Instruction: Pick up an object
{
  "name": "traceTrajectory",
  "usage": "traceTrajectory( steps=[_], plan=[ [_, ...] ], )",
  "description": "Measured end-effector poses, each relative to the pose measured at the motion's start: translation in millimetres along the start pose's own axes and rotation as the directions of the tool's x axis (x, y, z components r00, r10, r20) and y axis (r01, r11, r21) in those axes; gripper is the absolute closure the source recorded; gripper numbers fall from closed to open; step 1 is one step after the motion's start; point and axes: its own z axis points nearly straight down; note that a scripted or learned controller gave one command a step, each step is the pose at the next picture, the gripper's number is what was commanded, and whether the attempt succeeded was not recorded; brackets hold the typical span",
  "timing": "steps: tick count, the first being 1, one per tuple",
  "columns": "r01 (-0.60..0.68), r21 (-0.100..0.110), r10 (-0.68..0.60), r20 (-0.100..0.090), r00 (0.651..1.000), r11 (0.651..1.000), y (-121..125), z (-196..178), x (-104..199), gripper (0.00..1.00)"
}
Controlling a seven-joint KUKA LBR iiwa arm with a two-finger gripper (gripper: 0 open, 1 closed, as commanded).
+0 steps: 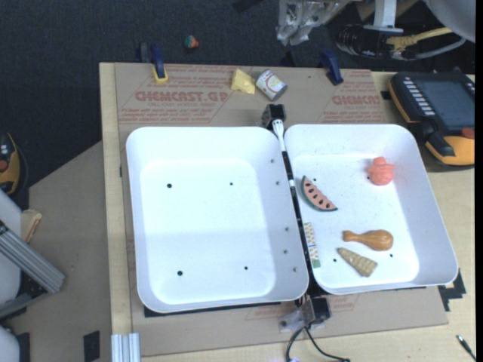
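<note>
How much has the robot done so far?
Nothing looks picked up yet. The gripper hangs above the bench's far edge, away from the bins. In the right bin lie the watermelon slice, pink toy, drumstick and cone. The picking is still left.

Two white bins [204,145], black-dotted. Well below the gripper [302,17], in the right-hand bin: watermelon slice [318,194], red flesh, black seeds, green rind; pink lump [382,170]; orange-brown drumstick [370,239]; tan ridged cone [356,261]. Brown board [189,93], red lettering.

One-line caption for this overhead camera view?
Gripper raised beyond the bins; watermelon slice, pink toy, drumstick, cone in right bin.
</note>
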Motion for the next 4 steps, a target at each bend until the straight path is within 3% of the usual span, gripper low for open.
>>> traceTrajectory(
  steps=[1,2,3,4],
  plan=[
    [-0.001,0.027,0.001,0.003,1.000,1.000,-23,29,56,1.00],
    [-0.004,0.028,0.004,0.006,1.000,1.000,-2,101,101,1.00],
    [-0.005,0.018,0.005,0.003,1.000,1.000,-24,60,117,1.00],
    [-0.007,0.028,0.007,0.006,1.000,1.000,-67,84,112,1.00]
  ],
)
